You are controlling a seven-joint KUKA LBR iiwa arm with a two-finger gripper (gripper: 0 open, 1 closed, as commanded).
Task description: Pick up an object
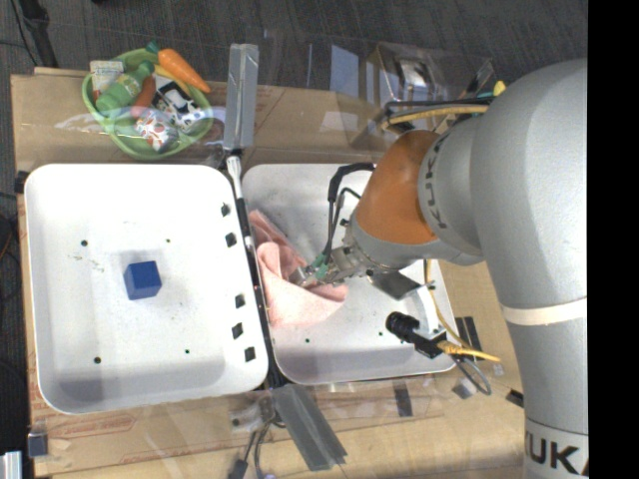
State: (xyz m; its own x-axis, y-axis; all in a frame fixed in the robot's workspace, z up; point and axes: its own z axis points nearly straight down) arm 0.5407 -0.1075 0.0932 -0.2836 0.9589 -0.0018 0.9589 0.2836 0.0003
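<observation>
- A blue cube sits alone in the left bin.
- A green bowl of toys rests on the table behind it.
- A pink cloth lies in the right bin.
- The arm bends low over it.
- The fingers touch the cloth; I cannot tell if they are apart.

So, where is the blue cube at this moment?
The blue cube lies in the left bin, near its middle, alone on the white floor, apart from the pink cloth in the right bin.
</observation>
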